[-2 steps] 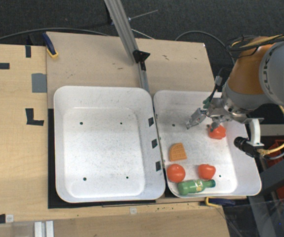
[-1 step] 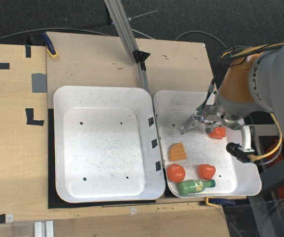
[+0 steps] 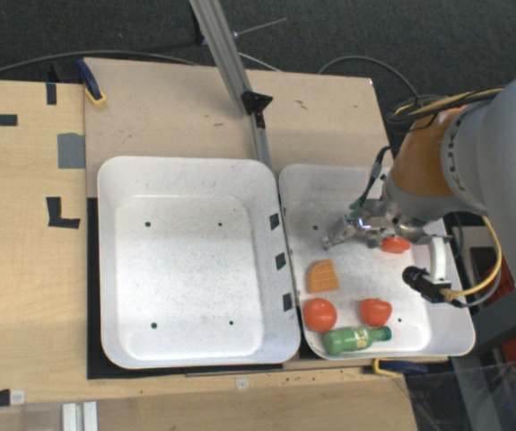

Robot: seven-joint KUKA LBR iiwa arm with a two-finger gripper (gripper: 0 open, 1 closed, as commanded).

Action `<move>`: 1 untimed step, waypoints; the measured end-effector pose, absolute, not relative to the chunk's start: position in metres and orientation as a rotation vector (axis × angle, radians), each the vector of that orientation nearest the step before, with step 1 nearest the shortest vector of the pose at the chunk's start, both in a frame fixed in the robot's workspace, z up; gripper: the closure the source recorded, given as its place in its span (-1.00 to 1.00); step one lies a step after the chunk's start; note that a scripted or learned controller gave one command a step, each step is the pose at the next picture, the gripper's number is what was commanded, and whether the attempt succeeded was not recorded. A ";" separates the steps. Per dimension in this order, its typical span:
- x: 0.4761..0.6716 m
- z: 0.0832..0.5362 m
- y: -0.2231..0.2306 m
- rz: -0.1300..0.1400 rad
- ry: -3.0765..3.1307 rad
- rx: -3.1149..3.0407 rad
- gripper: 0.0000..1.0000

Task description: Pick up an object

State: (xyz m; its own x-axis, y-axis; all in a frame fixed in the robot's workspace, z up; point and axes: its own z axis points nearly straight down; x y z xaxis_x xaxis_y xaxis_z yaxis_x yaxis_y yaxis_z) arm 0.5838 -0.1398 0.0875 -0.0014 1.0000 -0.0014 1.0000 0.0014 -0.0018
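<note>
A: Where's the gripper (image 3: 340,233) right now?

B: Low over the right bin (image 3: 304,187), in its upper half. The arm (image 3: 437,164) comes in from the right side of the view and the fingers point left, toward the wall between the two bins. Nothing sits between them that I can see. Whether they're spread or closed, I can't tell; the tips blur into the bin floor.

A: And what's there to pick?

B: Five things, all in the right bin. A red piece (image 3: 396,245) lies just beside the wrist, partly under it, on the gripper's right. The rest lie toward the near edge — an orange block (image 3: 323,277) just below the fingertips, then a tomato (image 3: 320,313) and a second red fruit (image 3: 376,312) side by side, and a green bottle (image 3: 356,338) against the near wall.

A: Which one is closest to the tips?

B: The block, I'd say. It's near, straight toward the camera from the fingertips, and stands apart from its neighbours. The red piece is behind the fingers rather than ahead of them, so awkward to reach.

A: How does the bottle lie?

B: Flat, long axis running left–right along the wall, cap to the right. Fingers would have to close across that axis, and the wall crowds one side.
</note>
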 end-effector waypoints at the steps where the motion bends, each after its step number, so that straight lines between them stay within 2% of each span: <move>1: 0.584 0.099 -0.139 0.002 -2.224 -2.219 1.00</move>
State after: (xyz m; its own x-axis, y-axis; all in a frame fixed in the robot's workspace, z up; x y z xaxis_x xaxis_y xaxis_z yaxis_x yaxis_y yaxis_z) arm 0.5841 -0.1392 0.0986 -0.0022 1.0000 -0.0007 1.0000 0.0022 -0.0014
